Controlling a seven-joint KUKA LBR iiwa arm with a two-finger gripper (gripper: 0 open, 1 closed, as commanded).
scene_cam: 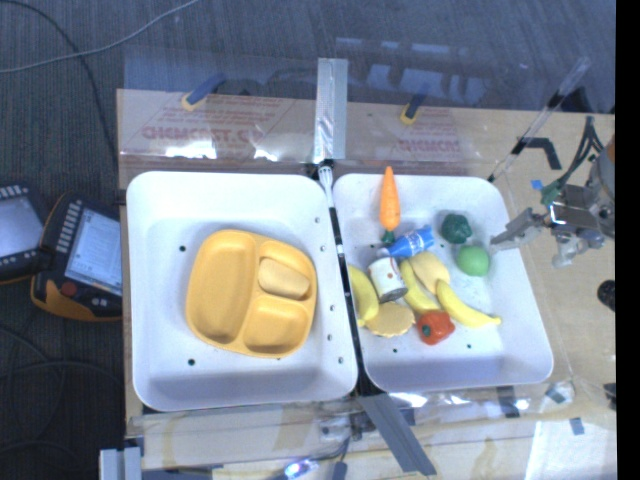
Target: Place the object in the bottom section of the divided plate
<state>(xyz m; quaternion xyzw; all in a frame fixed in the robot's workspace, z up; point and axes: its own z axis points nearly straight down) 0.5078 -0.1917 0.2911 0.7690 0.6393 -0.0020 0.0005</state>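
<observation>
crowding right bin (520, 358): carrot (389, 200), bananas (462, 306)

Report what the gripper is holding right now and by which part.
Nothing seen held: the grey two-finger gripper sits at the right white bin's right edge, apart from the food items. Finger state cannot be told.

A yellow divided plate (250, 293) lies flat in the left bin, a tan piece (284, 280) in one section.
</observation>
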